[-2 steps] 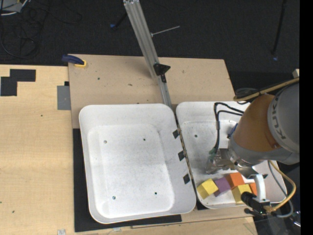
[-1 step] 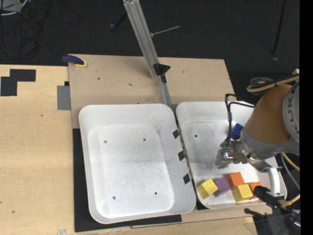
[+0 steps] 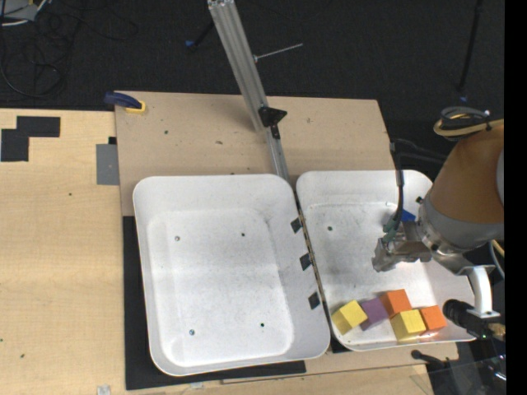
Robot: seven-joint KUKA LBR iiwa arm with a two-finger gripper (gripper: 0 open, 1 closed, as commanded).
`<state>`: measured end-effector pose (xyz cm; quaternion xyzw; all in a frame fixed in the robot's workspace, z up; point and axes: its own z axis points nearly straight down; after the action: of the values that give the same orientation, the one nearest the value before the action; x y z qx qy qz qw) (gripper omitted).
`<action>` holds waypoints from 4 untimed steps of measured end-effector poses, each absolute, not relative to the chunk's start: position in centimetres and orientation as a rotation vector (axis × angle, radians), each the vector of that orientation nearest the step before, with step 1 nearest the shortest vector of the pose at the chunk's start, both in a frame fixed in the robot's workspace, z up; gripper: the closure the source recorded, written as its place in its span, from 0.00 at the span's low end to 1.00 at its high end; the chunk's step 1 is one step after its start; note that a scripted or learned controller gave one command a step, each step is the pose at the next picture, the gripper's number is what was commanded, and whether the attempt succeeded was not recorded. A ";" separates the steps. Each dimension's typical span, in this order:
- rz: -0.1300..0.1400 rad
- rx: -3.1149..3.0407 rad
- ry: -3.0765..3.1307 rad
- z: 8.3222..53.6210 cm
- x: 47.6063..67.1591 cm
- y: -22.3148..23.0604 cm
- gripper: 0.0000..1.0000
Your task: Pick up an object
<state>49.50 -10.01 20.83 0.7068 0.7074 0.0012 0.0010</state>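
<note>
Several small blocks lie at the front of the right bin (image 3: 350, 200): a yellow block (image 3: 350, 315), a purple block (image 3: 375, 310), an orange block (image 3: 397, 301), a second yellow block (image 3: 408, 325) and a second orange block (image 3: 432, 318). My gripper (image 3: 391, 253) hangs over the right side of this bin, behind the blocks and apart from them. A bit of blue (image 3: 405, 217) shows beside the wrist.
The left bin (image 3: 156, 196) sits beside the right one, with black clips (image 3: 306, 262) along the shared rim. A slanted aluminium rail (image 3: 245, 64) rises behind the bins. The arm's orange band (image 3: 469, 179) fills the right edge.
</note>
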 end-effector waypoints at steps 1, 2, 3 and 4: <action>0.002 2.220 2.220 25.1 49.7 -10.5 1.00; -0.003 2.222 2.229 23.8 50.5 -6.0 1.00; -0.002 2.219 2.226 24.6 51.9 -1.1 1.00; -0.001 2.219 2.228 24.6 54.2 3.7 1.00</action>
<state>54.21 3.71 24.58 0.7057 0.7085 -0.0002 -0.0015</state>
